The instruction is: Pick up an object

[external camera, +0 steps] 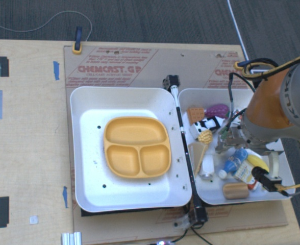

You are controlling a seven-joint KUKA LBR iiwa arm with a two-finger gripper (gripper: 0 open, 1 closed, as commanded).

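From the camera above the desk, my claw [225, 139] hangs low in the right bin [288, 180], among the clutter: a blue bottle [235, 162], a toy ice-cream cone [201, 146], a purple toy [217, 109]. I cannot tell its state or whether it holds anything, so I judge nothing lifted yet. The left bin [83, 152] holds a yellow divided plate [137, 147]. The cardboard sheet [109, 68] seems to read "CHEMCAST GP".

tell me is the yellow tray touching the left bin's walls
Apart. The camera view shows the yellow tray lying mid-floor in the left bin, with white floor visible all round it.
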